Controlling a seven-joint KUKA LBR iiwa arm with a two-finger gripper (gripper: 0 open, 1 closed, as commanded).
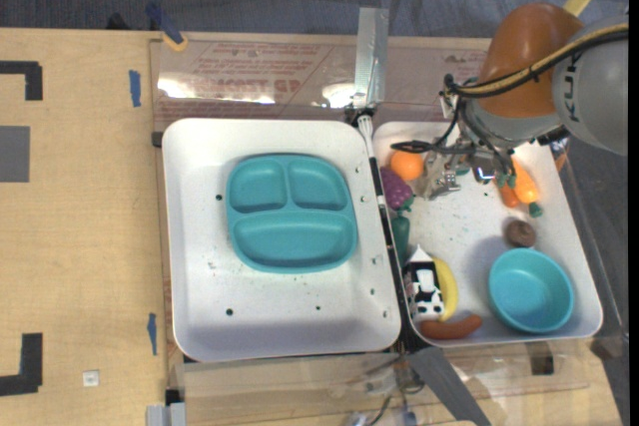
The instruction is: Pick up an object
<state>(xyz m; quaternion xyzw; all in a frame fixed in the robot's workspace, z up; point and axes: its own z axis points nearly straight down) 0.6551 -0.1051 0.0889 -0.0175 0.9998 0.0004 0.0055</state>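
Note:
My gripper (445, 177) hangs low over the back of the right bin (579, 244), reaching in from the right. Just to its left lies an orange fruit (405, 164), with purple grapes (397, 192) right in front of that. To the gripper's right, a carrot (521, 188) rests by the bin's wall. I see nothing held in the gripper.
The right bin also holds a teal bowl (530, 288), a brown lump (519, 232), a green piece (400, 234), a black-and-white cow toy (424, 286), a banana (448, 289) and a red sausage (451, 325). A teal divided plate (292, 213) sits in the left bin (190, 244).

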